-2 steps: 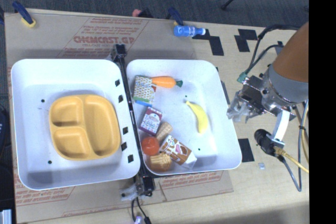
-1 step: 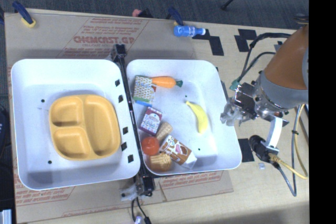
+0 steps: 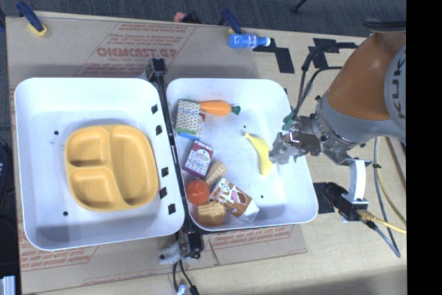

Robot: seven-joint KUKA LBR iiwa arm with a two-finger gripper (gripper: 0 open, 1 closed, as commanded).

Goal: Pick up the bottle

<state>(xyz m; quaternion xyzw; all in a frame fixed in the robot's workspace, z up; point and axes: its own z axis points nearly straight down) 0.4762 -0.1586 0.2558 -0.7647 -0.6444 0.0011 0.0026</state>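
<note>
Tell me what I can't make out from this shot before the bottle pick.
- Gripper: its fingers are blurred against the wrist hardware at the right bin's edge, so open or shut is unclear.
- Bottle: on the bench behind the bins, too small to see a cap or label.
- Cartons: print too small to read.
- Arm: cut off by the right edge.

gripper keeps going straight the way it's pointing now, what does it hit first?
Most likely the banana. The gripper sits over the right bin's right rim, pointing left into the bin, and the banana lies just past it. Height above the bin is unclear from this slanted view, so it could pass over.
</note>
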